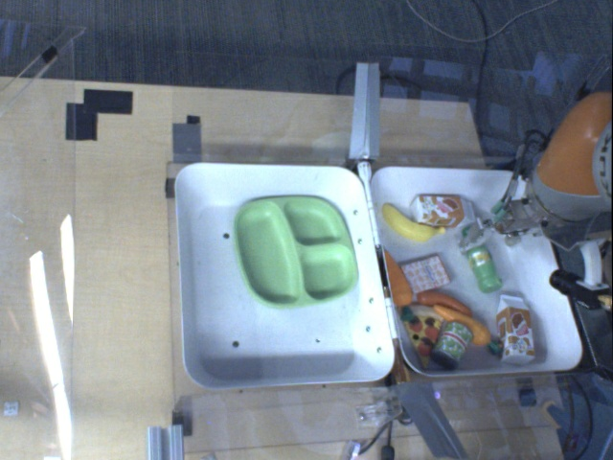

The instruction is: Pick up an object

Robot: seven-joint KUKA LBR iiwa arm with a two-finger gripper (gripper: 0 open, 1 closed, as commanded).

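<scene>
Gripper (500, 220) low over the right bin (565, 353), at its far right side; impossible to tell whether fingers apart or together. Green bottle (484, 266) just below and beside, lying flat. Banana (410, 223) and snack packet (441, 207) to the left. Small carton (515, 332) nearer the front. Green divided tray (295, 249) well left, in the other bin (206, 286).

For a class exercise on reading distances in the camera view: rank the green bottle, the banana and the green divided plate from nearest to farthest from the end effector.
From the end effector:
1. Green bottle, just below it in the right bin.
2. Banana, at that bin's left side.
3. Green divided plate, in the left bin.
</scene>
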